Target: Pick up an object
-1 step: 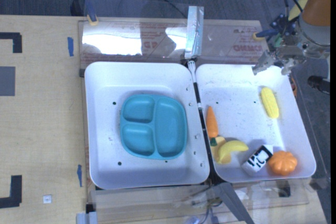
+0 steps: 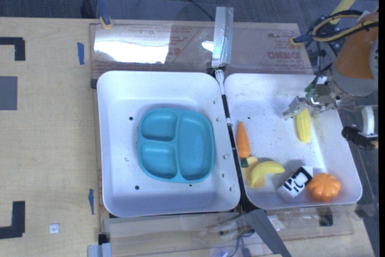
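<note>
Gripper [image 2: 308, 103] hovered directly above the corn cob's [image 2: 304, 126] upper end; finger state could not be told. Cob's long axis ran near-vertically in the view, toward the near rim of the right bin [image 2: 348, 156].

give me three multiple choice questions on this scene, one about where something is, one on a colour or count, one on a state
1. Where does the carrot lie?
A. in the right bin, by the divider
B. on the blue tray
C. outside both bins

2. How many compartments does the blue tray have?
A. two
B. three
C. five

3. How does the corn cob stand relative to the hand?
A. lifted clear above the bin
B. lying on the bin floor just below the hand
C. resting in the left bin

Answers:
1. A, the carrot sits along the right bin's left edge.
2. B, two small sections on the left and one long section on the right.
3. B, the cob lies flat on the white floor beneath the hand.
</note>
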